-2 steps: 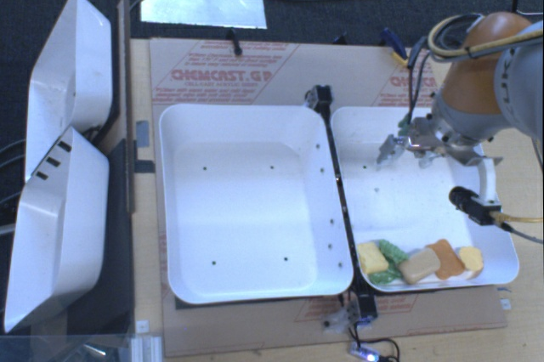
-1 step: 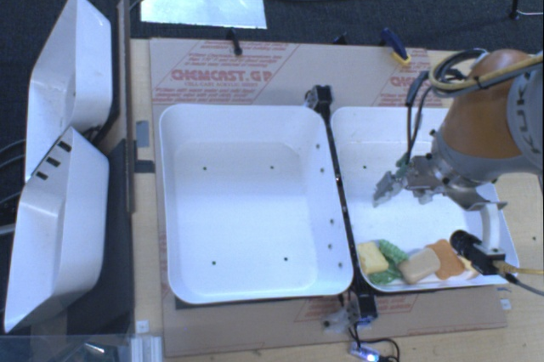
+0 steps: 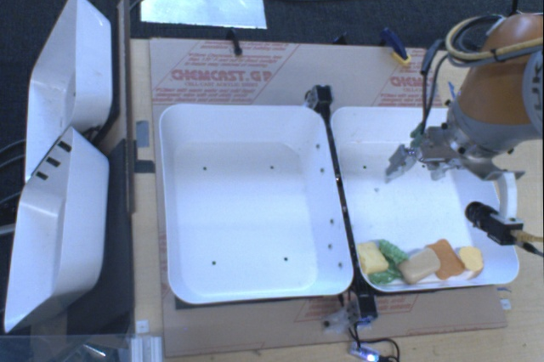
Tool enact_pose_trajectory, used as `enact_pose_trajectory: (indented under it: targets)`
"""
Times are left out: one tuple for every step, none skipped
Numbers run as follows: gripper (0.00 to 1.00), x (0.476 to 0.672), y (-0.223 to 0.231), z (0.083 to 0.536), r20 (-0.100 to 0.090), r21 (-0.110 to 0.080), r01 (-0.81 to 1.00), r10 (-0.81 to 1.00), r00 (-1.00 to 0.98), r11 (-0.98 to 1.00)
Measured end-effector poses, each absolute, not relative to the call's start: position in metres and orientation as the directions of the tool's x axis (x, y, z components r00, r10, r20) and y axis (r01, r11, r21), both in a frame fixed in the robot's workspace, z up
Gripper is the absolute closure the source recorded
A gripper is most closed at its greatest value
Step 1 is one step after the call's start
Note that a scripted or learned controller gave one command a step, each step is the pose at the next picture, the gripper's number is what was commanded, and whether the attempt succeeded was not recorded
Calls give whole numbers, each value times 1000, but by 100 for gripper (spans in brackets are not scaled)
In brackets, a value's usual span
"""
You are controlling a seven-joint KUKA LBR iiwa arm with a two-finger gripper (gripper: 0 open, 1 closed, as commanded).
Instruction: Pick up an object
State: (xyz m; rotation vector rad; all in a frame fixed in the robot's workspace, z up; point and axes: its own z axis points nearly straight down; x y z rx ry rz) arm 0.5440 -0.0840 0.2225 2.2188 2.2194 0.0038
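Well, the left bin [image 3: 246, 207] offers me nothing; the objects [image 3: 421, 261] lie clustered along the right bin's [image 3: 374, 139] near wall. My gripper [image 3: 408, 161] hangs above them, fingers spread, holding nothing. I'd descend squarely over one piece.

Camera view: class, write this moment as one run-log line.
grey two-finger gripper: above right white bin, holding nothing | small foam objects: clustered at near edge | pick: not yet done

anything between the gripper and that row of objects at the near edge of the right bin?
Nothing: in the camera view, bare white floor of the right bin separates the gripper from the row of objects along its near edge.
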Motion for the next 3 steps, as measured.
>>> enact_pose_trajectory:
  targets:
    - [0,622,-137,194,-1,0,1000,1000,2,-2]
    - [0,572,-120,95,-1,3,1000,1000,-1,1]
    - [0,504,-88,165,0,6,1000,1000,-1,1]
